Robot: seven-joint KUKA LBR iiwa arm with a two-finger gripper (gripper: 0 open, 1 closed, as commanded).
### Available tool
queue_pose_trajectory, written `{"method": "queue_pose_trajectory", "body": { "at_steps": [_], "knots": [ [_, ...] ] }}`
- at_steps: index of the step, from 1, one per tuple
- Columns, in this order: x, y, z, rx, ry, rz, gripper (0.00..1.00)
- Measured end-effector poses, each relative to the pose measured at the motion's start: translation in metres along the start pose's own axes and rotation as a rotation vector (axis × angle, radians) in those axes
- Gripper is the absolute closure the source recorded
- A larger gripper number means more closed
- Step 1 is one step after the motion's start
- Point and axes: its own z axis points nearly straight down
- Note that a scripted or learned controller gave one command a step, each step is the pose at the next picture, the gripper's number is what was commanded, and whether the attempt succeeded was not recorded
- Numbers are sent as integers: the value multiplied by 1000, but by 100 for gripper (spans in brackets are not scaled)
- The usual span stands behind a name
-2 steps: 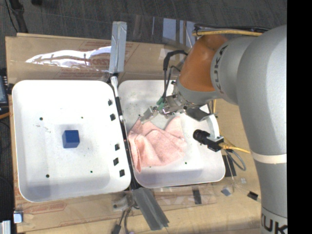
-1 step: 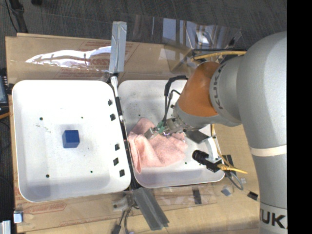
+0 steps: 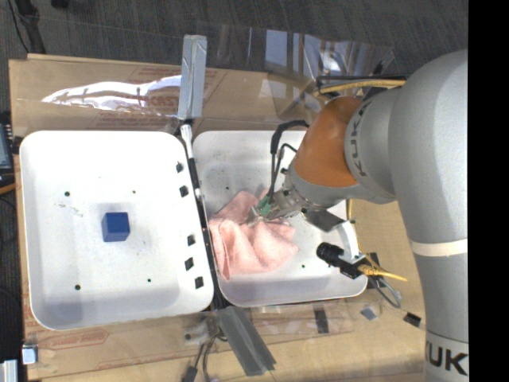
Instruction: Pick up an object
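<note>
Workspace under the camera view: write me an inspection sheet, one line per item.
Surface: two shallow white bins side by side, left bin and right bin, on a cardboard-covered bench.
Job's things: blue cube in the left bin; pink cloth, crumpled, in the right bin.
Clutter: grey tape strips at the seam between the bins; clear plastic sheet on the cardboard.
Grippers: gripper down at the cloth's upper edge, below the orange band; whether it grips cannot be told.
Cables: black cable looping by the wrist; yellow cable above it.
Surroundings: dark floor beyond the bench.
</note>
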Motion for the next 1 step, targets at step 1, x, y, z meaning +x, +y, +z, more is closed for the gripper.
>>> {"method": "queue_pose_trajectory", "body": {
  "at_steps": [1],
  "knots": [
    [0,0,0,0,0,0,0]
  ]
}}
